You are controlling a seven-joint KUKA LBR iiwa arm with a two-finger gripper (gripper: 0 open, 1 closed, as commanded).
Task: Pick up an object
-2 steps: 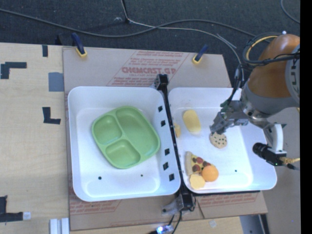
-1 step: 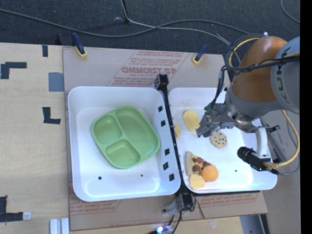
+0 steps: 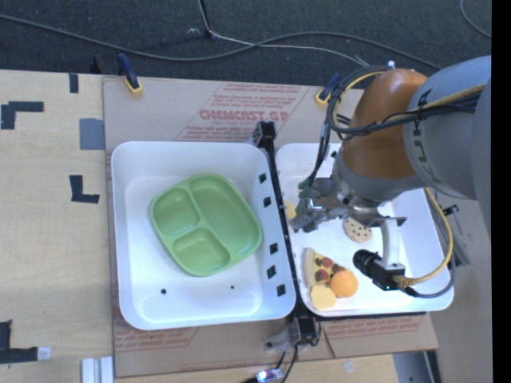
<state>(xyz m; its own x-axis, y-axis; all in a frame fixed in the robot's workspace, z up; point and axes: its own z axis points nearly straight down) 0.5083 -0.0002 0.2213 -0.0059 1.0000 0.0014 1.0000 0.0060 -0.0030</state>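
**Arm low over right bin, food toys nearby**

Hand (image 3: pixel 307 212) sits at the right bin (image 3: pixel 427 294)'s left side, close to the black divider (image 3: pixel 275 214); can't tell how far open it is or if it has hold of anything. Pizza slice (image 3: pixel 320 263), orange ball (image 3: pixel 345 283) and yellow piece (image 3: pixel 322 297) cluster at the near edge. Cookie (image 3: pixel 358 230) is partly under the wrist. Left bin (image 3: pixel 128 238) carries a green divided plate (image 3: pixel 206 223). Cardboard covers the wooden table (image 3: pixel 48 238); dark carpet behind.

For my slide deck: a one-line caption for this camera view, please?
KUKA arm reaches over the right bin beside toy food, while a green divided plate sits in the left bin.
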